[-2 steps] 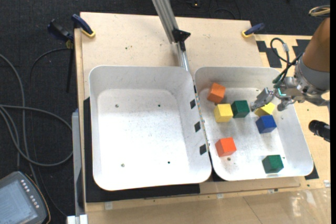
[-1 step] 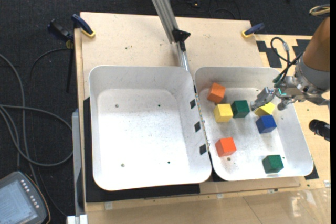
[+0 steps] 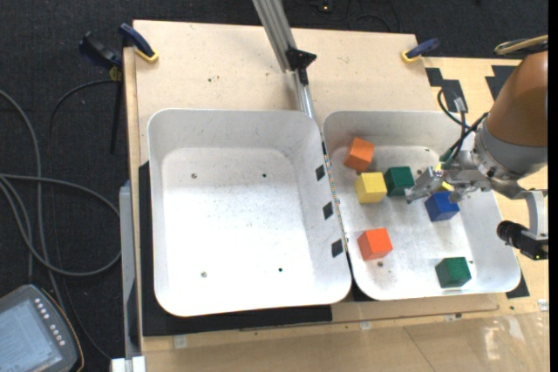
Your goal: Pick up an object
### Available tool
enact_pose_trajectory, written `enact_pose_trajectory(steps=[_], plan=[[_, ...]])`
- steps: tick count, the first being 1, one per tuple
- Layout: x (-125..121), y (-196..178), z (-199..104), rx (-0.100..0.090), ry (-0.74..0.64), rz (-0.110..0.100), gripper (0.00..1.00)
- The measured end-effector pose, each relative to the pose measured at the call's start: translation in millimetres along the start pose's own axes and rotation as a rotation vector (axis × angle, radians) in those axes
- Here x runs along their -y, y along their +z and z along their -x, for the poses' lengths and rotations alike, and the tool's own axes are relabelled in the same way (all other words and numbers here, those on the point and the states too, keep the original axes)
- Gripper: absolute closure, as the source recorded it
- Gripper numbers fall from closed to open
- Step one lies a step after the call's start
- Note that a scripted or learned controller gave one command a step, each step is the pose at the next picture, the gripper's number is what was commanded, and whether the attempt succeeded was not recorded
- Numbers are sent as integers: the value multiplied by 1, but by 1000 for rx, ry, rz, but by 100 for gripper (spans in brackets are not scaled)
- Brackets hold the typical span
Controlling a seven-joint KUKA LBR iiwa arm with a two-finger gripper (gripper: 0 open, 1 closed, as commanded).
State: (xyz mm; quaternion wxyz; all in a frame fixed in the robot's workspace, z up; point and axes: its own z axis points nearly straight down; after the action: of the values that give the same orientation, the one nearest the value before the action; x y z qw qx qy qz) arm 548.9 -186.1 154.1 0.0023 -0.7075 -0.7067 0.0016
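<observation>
The right bin [image 3: 488,274] holds several small cubes. An orange cube [image 3: 358,153] lies near its back left, with a yellow cube [image 3: 370,186] and a dark green cube [image 3: 400,179] side by side just in front of it. A blue cube [image 3: 442,206] sits mid-bin. A red-orange cube [image 3: 375,243] and a green cube [image 3: 452,271] lie toward the front. My gripper [image 3: 430,186] hangs low over the bin between the dark green cube and the blue cube, just right of the green one and at the blue one's upper left corner.
The left bin [image 3: 166,187] stands beside the right one, sharing a raised middle wall [image 3: 330,205]. A slanted metal pole [image 3: 270,4] rises from the back of the bench. Blue-and-yellow clamps [image 3: 139,43] grip the board's back corners.
</observation>
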Motion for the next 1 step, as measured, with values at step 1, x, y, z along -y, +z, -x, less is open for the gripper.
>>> enact_pose_trajectory(steps=[1], plan=[[-5, 30, 3, 9, 0, 22, 0]])
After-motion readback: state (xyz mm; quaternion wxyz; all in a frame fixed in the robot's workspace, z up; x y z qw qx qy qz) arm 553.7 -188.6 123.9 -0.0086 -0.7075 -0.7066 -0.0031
